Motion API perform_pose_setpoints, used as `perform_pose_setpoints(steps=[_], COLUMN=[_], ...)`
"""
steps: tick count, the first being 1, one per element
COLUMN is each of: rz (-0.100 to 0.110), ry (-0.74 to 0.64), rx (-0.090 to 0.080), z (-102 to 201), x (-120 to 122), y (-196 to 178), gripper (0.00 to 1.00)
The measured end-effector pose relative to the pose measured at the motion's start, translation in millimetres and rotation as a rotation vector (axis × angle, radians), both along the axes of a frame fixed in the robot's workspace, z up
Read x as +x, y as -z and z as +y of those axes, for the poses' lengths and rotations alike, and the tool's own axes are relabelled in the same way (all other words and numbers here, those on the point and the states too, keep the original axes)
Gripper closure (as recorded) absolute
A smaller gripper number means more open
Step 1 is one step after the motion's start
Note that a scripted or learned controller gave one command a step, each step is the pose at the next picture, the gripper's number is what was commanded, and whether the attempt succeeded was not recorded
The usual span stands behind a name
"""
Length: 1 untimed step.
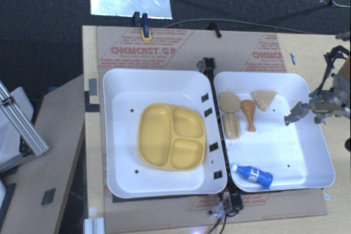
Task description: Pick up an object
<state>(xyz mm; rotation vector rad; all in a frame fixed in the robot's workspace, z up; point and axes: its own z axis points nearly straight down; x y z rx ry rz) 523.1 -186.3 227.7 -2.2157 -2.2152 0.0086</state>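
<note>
The right bin point(315, 172) holds several small items. A round tan disc point(229, 101) lies at its back left, with a pale wooden block point(232, 125) just in front of it. Beside them are an orange drumstick-shaped toy point(249, 113) and a tan wedge point(264, 99). A blue bottle point(253, 174) lies on its side at the front left corner. My gripper point(290, 115) hangs over the right side of this bin, to the right of the wedge and apart from every item. Nothing is seen in its grasp.
The left bin point(118, 118) holds a yellow divided plate point(171, 136). A black divider strip point(215, 129) runs between the two bins. Both sit on a cardboard sheet point(164, 49) on the bench. A metal frame point(22, 123) stands at the far left.
</note>
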Motion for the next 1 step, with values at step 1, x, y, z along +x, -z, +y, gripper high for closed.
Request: perform_pose_setpoints(steps=[1], rz=[-0.011], ry=[-0.003], rx=[-0.003], z=[0.5], x=[2.7], y=[-6.1], gripper=[0.00])
